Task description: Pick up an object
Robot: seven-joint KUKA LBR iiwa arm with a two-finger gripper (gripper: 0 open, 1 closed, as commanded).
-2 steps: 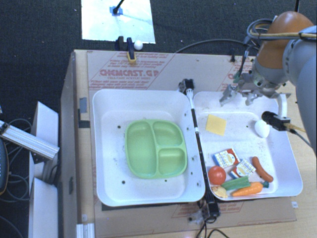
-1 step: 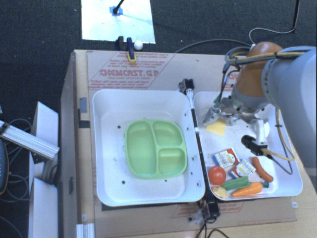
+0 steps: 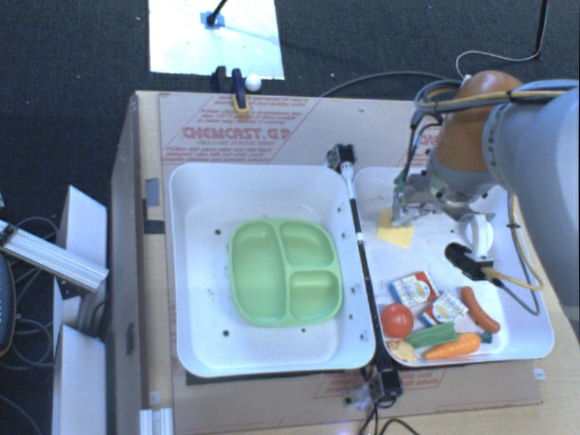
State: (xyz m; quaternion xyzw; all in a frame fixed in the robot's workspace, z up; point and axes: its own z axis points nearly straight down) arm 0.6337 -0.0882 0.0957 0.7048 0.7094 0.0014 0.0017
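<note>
Right bin (image 3: 535, 333) | yellow cheese slice (image 3: 394, 234) touching claw (image 3: 410, 208) tips

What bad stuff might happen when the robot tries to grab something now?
The gripper is right above the flat yellow slice. A piece that thin lies tight on the bin floor, so the fingers may slide off and come up with nothing.

The tomato, carrot and sausage are crowded together in the right bin. Reaching there might bump a neighbour, and the round tomato could roll away.
</note>
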